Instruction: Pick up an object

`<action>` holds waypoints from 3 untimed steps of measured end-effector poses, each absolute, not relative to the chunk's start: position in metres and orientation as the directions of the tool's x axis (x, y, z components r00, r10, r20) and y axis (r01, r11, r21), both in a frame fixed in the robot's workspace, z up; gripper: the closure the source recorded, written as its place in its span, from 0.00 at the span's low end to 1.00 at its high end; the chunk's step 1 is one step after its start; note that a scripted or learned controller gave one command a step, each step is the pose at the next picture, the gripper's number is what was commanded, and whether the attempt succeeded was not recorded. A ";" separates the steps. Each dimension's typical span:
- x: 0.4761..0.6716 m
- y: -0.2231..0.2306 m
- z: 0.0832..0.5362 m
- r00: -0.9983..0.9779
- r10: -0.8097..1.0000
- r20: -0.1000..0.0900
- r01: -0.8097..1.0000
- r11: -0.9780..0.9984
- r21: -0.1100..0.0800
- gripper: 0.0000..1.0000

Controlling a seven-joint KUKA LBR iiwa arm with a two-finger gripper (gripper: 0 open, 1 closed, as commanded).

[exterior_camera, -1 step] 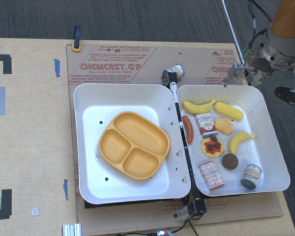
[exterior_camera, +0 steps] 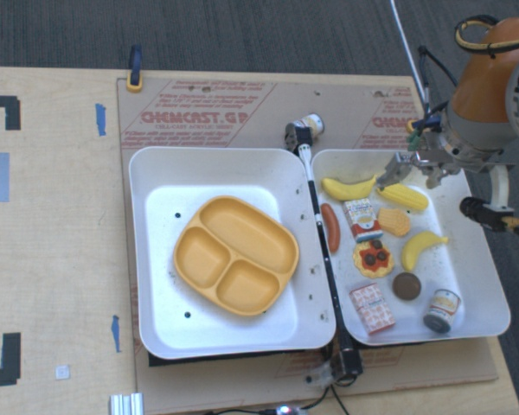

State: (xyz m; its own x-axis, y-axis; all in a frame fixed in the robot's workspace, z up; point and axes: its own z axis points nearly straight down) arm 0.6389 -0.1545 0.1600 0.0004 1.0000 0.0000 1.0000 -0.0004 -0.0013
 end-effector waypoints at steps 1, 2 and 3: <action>0.608 -0.120 0.098 0.001 1.000 -0.002 1.000 -0.001 0.012 0.00; 0.585 -0.098 0.090 0.001 1.000 -0.002 1.000 -0.001 0.015 0.00; 0.587 -0.097 0.102 0.001 1.000 0.000 1.000 -0.001 0.020 1.00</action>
